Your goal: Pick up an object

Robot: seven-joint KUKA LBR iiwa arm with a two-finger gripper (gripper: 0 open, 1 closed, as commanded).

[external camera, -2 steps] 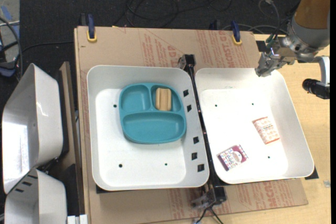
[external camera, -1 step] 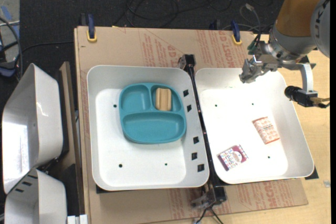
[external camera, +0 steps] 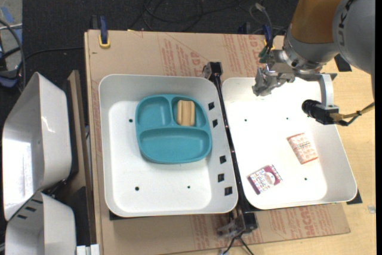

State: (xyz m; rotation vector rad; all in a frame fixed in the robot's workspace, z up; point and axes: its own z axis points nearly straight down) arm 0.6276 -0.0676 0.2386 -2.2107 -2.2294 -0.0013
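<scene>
A teal divided plate (external camera: 173, 129) lies in the left bin (external camera: 116, 146), and a tan wooden block (external camera: 186, 112) rests in its upper right compartment. In the right bin (external camera: 334, 188) lie two small packets: a purple and white one (external camera: 264, 178) near the front, and a red and white one (external camera: 302, 148) further right. My gripper (external camera: 263, 88) hangs over the right bin's far left corner, well away from both packets, with nothing visible between its fingers. Whether they are apart is too small to make out.
Both bins sit on a brown cardboard sheet (external camera: 161, 51). A black divider strip (external camera: 224, 134) runs between them. Two white tubs (external camera: 33, 134) stand off the bench at the left. Cables trail on the dark floor behind.
</scene>
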